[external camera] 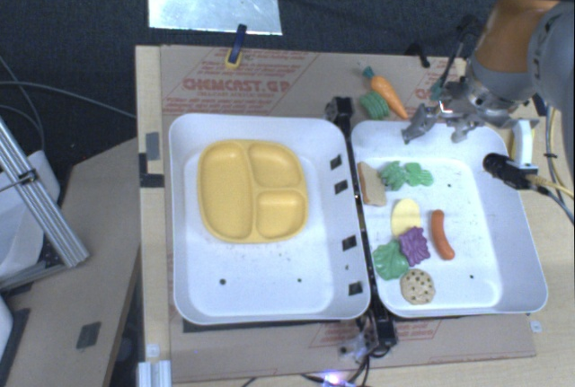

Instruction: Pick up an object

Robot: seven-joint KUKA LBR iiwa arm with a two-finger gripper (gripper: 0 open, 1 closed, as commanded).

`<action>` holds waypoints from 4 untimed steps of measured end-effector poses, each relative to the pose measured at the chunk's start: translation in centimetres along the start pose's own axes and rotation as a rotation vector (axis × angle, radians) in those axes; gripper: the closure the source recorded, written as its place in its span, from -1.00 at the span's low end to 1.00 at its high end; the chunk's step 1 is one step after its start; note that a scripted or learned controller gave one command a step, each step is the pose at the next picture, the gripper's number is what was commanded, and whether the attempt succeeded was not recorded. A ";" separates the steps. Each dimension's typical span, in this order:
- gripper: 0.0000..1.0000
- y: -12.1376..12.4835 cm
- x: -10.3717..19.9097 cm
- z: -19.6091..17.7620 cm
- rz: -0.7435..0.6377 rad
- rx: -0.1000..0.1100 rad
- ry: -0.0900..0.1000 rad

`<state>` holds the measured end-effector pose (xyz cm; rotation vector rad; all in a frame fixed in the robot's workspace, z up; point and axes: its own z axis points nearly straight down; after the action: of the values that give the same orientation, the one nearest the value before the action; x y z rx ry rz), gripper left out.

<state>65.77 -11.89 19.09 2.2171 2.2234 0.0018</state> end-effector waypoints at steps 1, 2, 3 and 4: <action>-1.00 1.2 1.6 1.5 -0.004 -0.001 0.000; -1.00 -7.0 2.5 7.9 0.003 0.013 0.003; -1.00 -10.0 3.5 10.7 0.003 0.003 0.001; 1.00 -9.7 3.5 9.5 0.002 -0.002 0.000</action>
<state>56.05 -8.44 9.54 2.2183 2.2207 0.0042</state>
